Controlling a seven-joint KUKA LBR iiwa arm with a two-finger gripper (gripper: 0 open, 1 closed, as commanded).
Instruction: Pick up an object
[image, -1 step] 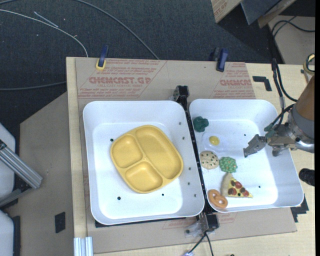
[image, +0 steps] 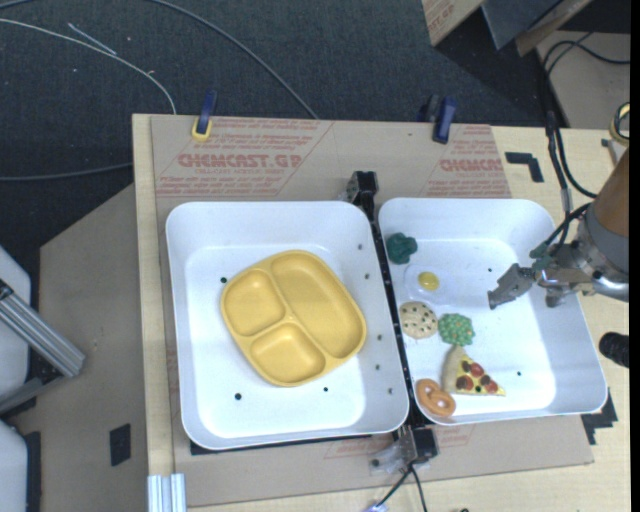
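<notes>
The right bin (image: 520, 215) holds several toy foods along its left side: a dark green piece (image: 402, 246), a small yellow disc (image: 428, 282), a cookie (image: 417, 319), a green broccoli-like piece (image: 456, 328), a pizza slice (image: 473, 376) and a donut (image: 436, 398). My gripper (image: 504, 292) hangs over the right half of that bin, tilted down to the left. It is to the right of the yellow disc and the broccoli piece and apart from both. I see nothing held in it.
The left bin (image: 190, 250) contains a yellow divided plate (image: 292, 317). A black clip (image: 362, 186) sits at the top of the seam between the bins. Cables run along the right edge of the bench.
</notes>
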